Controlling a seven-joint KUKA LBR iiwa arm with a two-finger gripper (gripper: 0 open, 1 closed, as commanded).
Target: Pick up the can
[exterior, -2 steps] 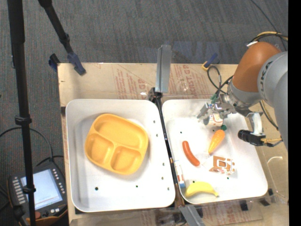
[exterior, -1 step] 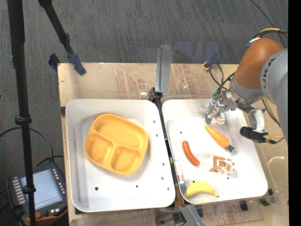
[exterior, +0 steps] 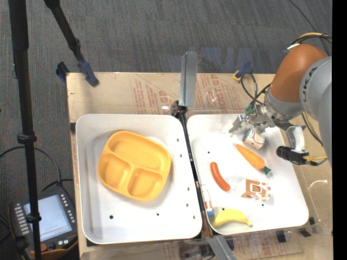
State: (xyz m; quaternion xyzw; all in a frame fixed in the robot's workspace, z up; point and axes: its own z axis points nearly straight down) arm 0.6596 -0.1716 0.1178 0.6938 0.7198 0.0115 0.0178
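A small white and red can [exterior: 255, 140] stands at the back of the right bin [exterior: 293, 199], just above the top end of the carrot. My gripper [exterior: 248, 125] hangs right over the can's upper left side, at the end of the grey arm with its orange band [exterior: 295, 72]. The view does not settle whether the gripper touches the can, and the wrist hides part of the can's top.
In the right bin lie a carrot [exterior: 251, 157], a red sausage [exterior: 219, 176], a banana [exterior: 232, 219] and a flat white and orange carton [exterior: 256, 189]. The left bin [exterior: 87, 210] holds a yellow divided plate [exterior: 135, 164]. A metal post [exterior: 188, 83] stands behind the bins.
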